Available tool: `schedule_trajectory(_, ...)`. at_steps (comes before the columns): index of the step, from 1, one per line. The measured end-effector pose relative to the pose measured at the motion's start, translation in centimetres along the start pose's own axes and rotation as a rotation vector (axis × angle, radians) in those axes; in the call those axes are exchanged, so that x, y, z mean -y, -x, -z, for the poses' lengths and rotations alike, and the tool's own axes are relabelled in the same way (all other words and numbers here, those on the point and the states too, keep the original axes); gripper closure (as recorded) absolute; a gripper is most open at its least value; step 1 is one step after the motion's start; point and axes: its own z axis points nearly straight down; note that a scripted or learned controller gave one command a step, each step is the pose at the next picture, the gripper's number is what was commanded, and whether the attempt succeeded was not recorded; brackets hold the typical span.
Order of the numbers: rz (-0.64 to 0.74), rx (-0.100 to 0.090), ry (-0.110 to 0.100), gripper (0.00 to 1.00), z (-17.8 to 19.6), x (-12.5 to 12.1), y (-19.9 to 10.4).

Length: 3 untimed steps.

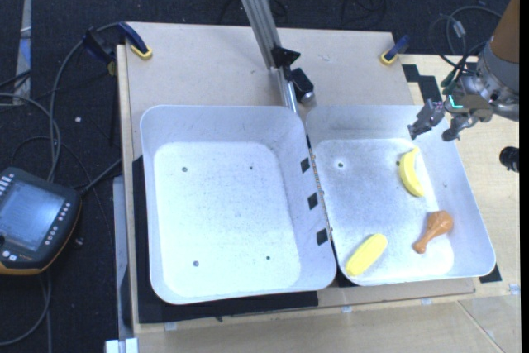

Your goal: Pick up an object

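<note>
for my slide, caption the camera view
Open gripper above right bin holding two yellow pieces and an orange drumstick.

End effector (438, 121) above right bin (471, 202) (fingers apparently spread, nothing between).

Two shallow white bins side by side: left bin (157, 136), right bin (471, 211). Three loose objects, all in the right bin: two yellow, one a curved banana-like piece (411, 174), the other an oblong yellow piece (365, 254); one orange-brown drumstick shape (433, 231). One gripper (439, 126). Two yellow-tipped clamps, one at the bench's far left (132, 41), one at the far right (393, 52).
</note>
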Motion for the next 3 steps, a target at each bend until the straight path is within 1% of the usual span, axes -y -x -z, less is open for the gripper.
schedule_trajectory(1,0.0,0.0,0.0,0.0,0.0,0.0,0.0)
schedule_trajectory(2,-0.001,-0.001,-0.006,0.0,-6.1,0.3,0.6)
schedule_trajectory(3,0.0,-0.001,-0.004,0.0,-10.8,0.9,-0.1)
